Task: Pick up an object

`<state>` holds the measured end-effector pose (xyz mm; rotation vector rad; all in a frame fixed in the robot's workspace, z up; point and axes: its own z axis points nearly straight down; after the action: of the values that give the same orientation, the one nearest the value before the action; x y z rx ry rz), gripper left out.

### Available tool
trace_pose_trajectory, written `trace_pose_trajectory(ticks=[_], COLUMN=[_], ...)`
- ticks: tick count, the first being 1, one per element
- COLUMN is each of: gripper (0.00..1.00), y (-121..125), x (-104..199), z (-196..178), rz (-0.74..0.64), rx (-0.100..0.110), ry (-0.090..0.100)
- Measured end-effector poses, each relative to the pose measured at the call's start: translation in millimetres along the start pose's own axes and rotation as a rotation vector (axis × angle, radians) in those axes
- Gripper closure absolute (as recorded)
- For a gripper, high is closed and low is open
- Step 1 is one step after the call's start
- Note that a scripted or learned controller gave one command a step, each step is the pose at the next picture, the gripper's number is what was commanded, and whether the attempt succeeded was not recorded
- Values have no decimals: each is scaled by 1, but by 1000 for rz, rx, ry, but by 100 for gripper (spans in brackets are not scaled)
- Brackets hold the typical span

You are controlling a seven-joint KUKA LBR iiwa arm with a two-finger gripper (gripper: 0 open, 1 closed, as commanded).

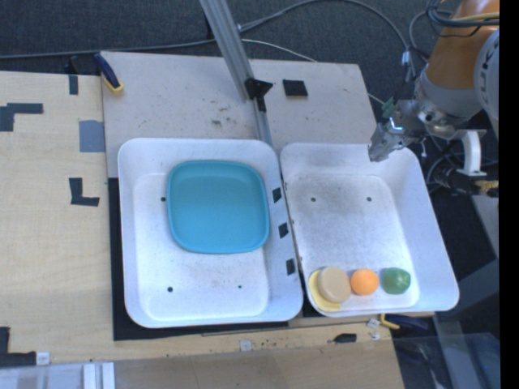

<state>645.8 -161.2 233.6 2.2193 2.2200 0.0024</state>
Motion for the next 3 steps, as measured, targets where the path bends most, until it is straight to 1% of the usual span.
trace_pose_trajectory(ticks=[1,2,3], gripper=[100,100,100], y=[1,-1,5], x=[0,52,96], z=[-50,-49,-45], rz=[0,-4,-3], rx=[-1,3,4], ry=[0,1,1])
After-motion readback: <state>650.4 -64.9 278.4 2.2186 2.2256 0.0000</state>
